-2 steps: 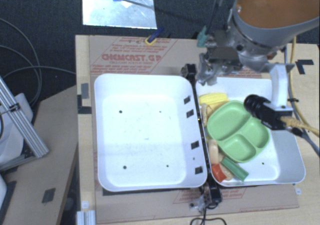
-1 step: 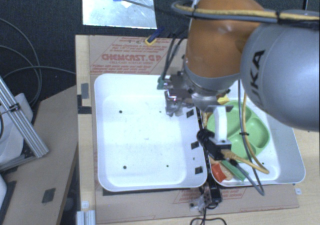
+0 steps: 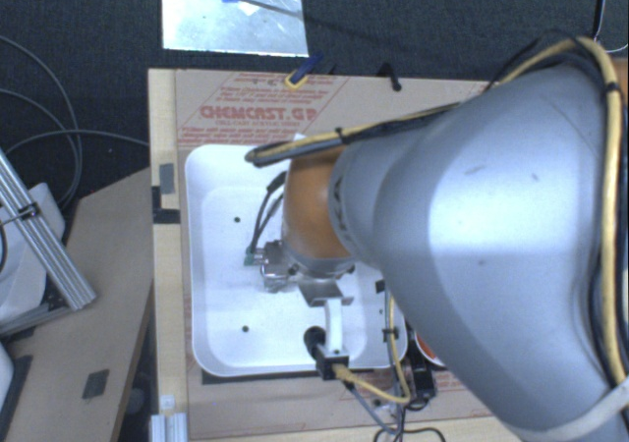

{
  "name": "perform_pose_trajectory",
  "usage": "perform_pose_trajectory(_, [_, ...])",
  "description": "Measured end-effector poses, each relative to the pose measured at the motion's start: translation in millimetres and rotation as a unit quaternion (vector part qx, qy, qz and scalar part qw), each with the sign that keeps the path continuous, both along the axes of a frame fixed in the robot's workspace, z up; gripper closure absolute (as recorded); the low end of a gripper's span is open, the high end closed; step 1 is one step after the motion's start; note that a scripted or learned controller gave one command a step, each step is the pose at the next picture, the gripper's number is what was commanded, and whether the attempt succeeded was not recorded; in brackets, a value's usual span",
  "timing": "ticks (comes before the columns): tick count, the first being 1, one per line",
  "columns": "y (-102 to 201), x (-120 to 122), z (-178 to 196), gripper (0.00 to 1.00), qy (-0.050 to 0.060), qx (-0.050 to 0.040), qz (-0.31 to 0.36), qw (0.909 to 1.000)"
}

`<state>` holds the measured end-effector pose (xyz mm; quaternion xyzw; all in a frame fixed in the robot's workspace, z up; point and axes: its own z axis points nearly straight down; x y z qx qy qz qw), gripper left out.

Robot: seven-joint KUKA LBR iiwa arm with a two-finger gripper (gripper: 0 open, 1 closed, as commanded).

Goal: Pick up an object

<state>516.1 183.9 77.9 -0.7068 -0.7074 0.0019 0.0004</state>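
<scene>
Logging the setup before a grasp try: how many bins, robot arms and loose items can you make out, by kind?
White bin: 1
Robot arm: 1
Red item, mostly hidden under the arm: 1
Total: 3

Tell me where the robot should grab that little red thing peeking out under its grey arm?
Hard to say. Just a sliver of the red thing shows, and the arm covers the rest, so its shape and pose are hidden. My best guess: come straight down from above, since it seems to lie low, and grip across its narrowest part once that can be seen.
</scene>
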Motion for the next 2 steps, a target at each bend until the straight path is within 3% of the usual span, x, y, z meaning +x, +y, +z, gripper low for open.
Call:
perform_pose_trajectory(1, [-55.4,47.0,7.0,1.00,-0.004,-0.0001,-0.002,1.0000])
perform_pose_trajectory(2, [-56.0,-32.4,7.9,1.00,0.003,0.0013,-0.001,1.0000])
